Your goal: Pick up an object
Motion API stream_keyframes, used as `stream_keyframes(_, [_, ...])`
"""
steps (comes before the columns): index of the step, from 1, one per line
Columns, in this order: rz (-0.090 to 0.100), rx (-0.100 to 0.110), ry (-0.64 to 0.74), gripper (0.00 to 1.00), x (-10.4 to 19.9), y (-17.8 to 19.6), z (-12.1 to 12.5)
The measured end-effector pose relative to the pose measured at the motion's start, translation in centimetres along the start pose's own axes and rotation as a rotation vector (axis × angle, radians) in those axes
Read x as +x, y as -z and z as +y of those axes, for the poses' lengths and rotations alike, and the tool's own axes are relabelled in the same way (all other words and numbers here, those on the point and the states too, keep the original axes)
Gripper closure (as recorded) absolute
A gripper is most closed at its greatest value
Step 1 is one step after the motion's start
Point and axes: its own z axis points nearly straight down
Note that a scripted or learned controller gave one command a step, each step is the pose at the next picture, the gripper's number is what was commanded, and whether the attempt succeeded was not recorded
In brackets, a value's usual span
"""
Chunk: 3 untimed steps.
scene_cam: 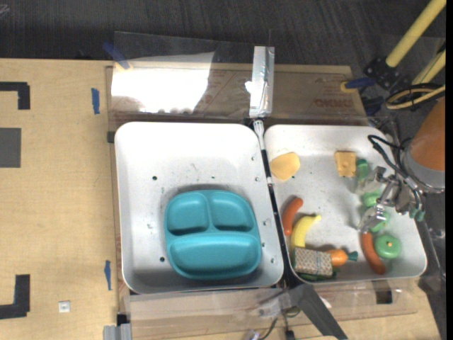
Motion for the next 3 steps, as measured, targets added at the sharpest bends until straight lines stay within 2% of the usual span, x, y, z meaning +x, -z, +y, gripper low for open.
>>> stream_keyframes(1, [0.017, -0.004, -0.059, 0.00, -2.1, -1.3, 1.0])
stream_keyframes(2, [0.010, 0.005, -0.252, 0.00, 1.4, -1.2, 2.8])
stream_keyframes(3, [0.019, -0.004, -0.099, 0.00, -1.1, -1.3, 0.7])
